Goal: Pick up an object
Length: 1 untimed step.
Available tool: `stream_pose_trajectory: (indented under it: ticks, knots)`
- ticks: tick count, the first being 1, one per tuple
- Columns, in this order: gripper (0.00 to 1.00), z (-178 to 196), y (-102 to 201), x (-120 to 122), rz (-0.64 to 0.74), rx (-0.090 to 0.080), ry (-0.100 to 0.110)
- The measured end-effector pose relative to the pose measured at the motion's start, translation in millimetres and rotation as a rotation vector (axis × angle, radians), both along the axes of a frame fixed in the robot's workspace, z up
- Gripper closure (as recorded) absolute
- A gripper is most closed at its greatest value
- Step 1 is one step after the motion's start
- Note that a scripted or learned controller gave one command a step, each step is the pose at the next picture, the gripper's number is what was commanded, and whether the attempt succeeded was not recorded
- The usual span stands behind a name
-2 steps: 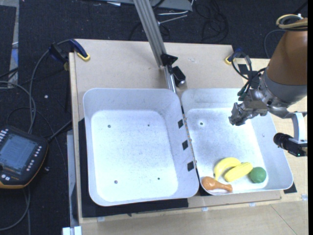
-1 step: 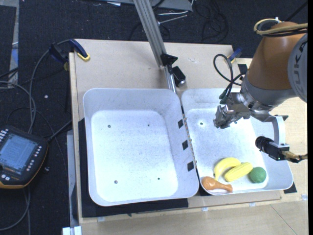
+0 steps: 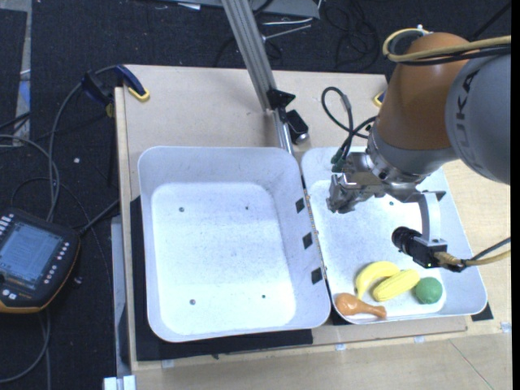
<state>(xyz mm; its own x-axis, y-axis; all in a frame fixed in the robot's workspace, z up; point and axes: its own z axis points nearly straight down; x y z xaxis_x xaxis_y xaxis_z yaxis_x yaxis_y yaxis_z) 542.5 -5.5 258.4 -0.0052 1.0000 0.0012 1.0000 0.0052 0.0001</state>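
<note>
In the right bin [image 3: 382, 234] several small objects lie near the front edge: a yellow banana [image 3: 372, 275], a yellow corn-like piece [image 3: 396, 285], a green ball [image 3: 428, 290] and an orange drumstick-shaped toy [image 3: 359, 305]. My gripper [image 3: 341, 197] hangs over the left middle of that bin, behind the objects and apart from them. Nothing shows between its fingers.
The left bin [image 3: 219, 242] lies beside the right one, separated by a ridge with black clips [image 3: 309, 238]. A metal pole [image 3: 252, 47] slants in from the top. A black fitting [image 3: 414, 246] sticks out over the right bin. A handheld pendant [image 3: 28, 258] lies at far left.
</note>
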Motion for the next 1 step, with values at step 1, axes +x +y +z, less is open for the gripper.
stream_pose_trajectory:
  ticks: [1]
  knots:
    - [1.00, -0.2, 59.1, -10.4, 0.000, 0.000, 0.000]
